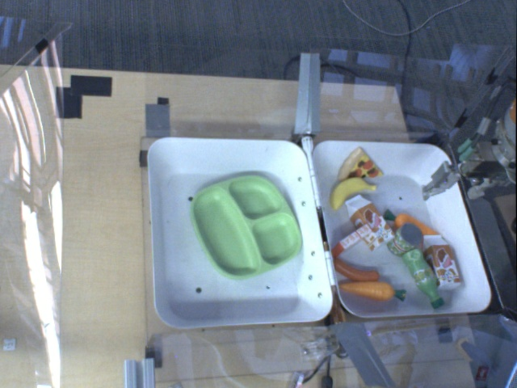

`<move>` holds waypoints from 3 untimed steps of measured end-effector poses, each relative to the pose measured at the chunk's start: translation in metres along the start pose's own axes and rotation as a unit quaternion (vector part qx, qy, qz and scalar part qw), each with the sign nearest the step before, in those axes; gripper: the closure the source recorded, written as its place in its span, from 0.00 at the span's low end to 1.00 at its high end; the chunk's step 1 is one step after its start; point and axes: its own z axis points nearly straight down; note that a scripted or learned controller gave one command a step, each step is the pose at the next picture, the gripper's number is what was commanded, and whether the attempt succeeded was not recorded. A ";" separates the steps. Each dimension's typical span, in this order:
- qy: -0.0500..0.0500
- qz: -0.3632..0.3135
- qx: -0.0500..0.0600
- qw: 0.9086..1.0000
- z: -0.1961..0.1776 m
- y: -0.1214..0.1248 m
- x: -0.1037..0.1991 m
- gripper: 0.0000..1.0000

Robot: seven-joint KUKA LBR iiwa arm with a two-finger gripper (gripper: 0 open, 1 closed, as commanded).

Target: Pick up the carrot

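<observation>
A pale wooden bench [89,241] is sitting in front of dark grey carpet, with a thin cable [404,18] looping across the floor at the top. Two shallow white bins are lying side by side on the bench. The left bin [174,297] is holding a green divided plate [246,225] with three compartments, set roughly in its middle. The right bin [477,297] is holding a scatter of toy food: a pizza slice [360,165] near its far edge, a banana [351,191] just beside it, a small carton [368,223] with red and white print in the middle, a green bottle [418,267] lying on its side, and another small carton [444,265] next to the bottle toward the right wall. The carrot [373,291] is lying flat along the near edge of the right bin, its green tip pointing right, just beside a reddish sausage [353,271] that is resting slightly farther in. The gripper [443,179] is hanging over the far right corner of the right bin, well apart from the carrot, with nothing showing between its fingers; how wide it is standing is too blurred to tell.
</observation>
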 end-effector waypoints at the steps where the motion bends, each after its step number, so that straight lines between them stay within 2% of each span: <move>1: -0.001 -0.105 -0.002 0.995 -0.032 0.068 -0.005 0.00; 2: 0.000 -0.168 0.000 0.986 0.107 0.053 -0.030 0.00; 3: -0.001 -0.194 -0.002 0.981 0.023 0.035 -0.026 0.00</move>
